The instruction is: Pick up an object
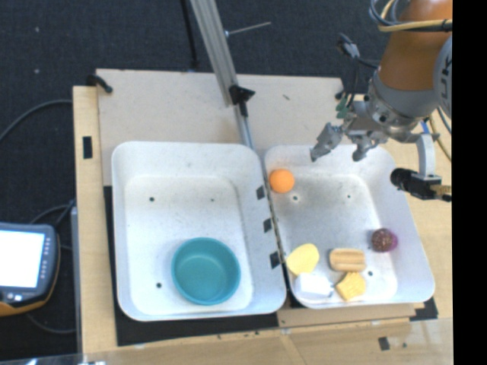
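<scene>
A tan bench (pixel 152 105) on dark carpet bears two white bins. The left bin (pixel 137 166) holds a teal bowl (pixel 205 271). Above the right bin's (pixel 415 280) far edge hangs the gripper (pixel 342 147), fingers spread, holding nothing. An orange ball (pixel 281 181) sits at the far left; yellow pieces, a tan block (pixel 347 260) and a purple ball (pixel 383 239) lie near. Nothing is picked yet.

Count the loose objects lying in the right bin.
6: orange ball at the far left corner, purple ball at the right side, and a yellow piece, tan block, white piece, yellow wedge clustered near the front.
</scene>
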